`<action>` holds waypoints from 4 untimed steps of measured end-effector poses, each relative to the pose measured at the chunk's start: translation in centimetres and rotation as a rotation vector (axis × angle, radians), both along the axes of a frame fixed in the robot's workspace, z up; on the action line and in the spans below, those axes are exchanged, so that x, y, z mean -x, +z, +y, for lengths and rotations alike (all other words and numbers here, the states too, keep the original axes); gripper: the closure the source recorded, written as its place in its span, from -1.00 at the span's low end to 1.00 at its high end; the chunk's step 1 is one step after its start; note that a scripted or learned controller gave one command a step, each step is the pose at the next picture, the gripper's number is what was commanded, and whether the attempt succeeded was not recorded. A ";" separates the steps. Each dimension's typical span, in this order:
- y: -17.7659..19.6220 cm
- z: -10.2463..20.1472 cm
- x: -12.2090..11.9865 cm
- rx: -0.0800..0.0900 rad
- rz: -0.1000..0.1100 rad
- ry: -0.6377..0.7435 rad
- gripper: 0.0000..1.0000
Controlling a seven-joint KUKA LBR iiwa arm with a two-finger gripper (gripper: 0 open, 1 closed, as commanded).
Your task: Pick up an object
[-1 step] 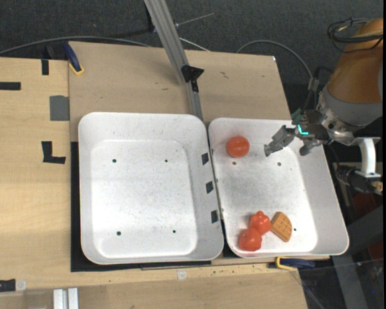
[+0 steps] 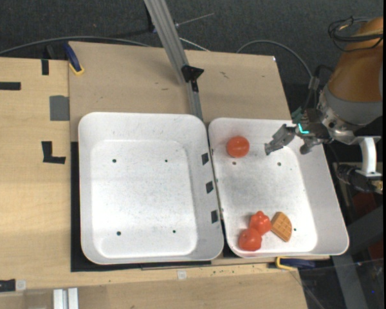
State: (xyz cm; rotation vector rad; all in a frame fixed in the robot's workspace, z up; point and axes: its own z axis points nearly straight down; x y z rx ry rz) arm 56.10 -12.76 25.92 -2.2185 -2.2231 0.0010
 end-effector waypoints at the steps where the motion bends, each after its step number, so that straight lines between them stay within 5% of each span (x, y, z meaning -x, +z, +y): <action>1: -6.2 -0.5 0.6 0.000 0.007 -0.002 -1.00; 3: -17.2 -0.5 1.5 0.002 0.000 -0.001 -1.00; 4: -16.0 -0.4 1.5 0.000 0.000 0.000 1.00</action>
